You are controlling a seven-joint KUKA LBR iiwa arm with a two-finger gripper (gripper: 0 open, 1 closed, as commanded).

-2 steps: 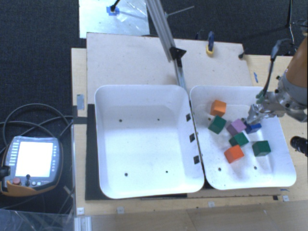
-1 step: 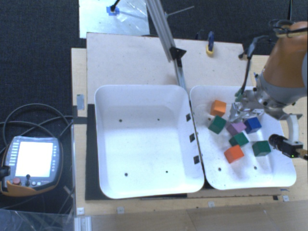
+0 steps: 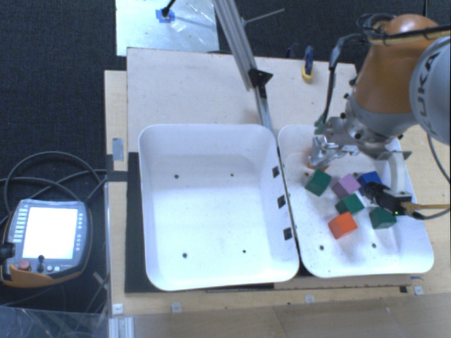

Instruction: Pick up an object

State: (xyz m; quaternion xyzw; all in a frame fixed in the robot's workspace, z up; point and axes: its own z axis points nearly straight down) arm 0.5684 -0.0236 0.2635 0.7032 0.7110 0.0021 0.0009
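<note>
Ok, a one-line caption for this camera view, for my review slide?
Arm's gripper hovers over right bin near green, purple, blue and orange blocks.

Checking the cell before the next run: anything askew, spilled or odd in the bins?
Nothing spilled or damaged. The blocks all sit clustered in the right bin: dark green, lilac, blue, orange and two more green ones. The claw hangs over that bin's far-left corner.

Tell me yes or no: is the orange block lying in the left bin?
No, the orange block lies in the right bin, among the green, purple and blue blocks, not in the left bin.
</note>
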